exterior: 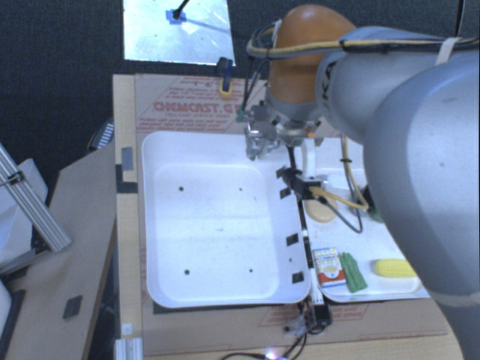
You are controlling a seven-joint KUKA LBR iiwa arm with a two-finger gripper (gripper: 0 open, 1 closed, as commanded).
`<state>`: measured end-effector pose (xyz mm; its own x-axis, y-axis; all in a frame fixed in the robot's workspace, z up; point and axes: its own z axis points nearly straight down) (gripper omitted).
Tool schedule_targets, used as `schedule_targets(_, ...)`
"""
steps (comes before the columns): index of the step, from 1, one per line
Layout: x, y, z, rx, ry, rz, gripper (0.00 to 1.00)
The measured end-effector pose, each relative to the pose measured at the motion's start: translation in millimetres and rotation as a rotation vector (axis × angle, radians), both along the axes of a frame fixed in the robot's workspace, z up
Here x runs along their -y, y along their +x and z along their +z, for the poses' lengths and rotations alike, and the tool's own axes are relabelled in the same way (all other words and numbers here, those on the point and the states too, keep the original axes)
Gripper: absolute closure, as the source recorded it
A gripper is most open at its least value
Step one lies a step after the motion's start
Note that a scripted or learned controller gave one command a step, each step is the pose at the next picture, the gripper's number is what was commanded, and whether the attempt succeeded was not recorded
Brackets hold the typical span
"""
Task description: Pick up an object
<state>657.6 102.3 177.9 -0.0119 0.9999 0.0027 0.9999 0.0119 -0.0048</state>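
Arm (397,118): grey, very large in the view, reaching in from the right and covering much of the right bin; an orange band (304,47) sits above the wrist, with a yellow cable looped over it.
Bench (187,103): cardboard sheet printed in red under both bins, with dark cloth behind it.
Left bin (169,276): white, shallow, 4 small dark dots on its floor; it takes up the middle of the view.
Right bin (375,291): white, just beside the left bin along a shared edge set with black clips; mostly hidden by the arm.
Foil sheet (176,21): shiny square at the top, behind the bench, with a thin black rod resting on it.
Gripper (255,147): small metal tip over the far right corner of the left bin, near the rim; whether its claw is released or clenched I cannot tell, and nothing shows in it.
Box (328,268): small, red and white, at the near left corner of the right bin.
Yellow object (394,268): in the right bin, near its front, right of the green one.
Green object (353,271): narrow, lying just beside the box, between it and the yellow one.
Tan disc (321,211): in the right bin by the shared edge, partly under cables.
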Motion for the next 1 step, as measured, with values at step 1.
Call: schedule_targets(1, 29.0, 12.7, 71.5, 0.013, -0.002, -0.012, 1.0)
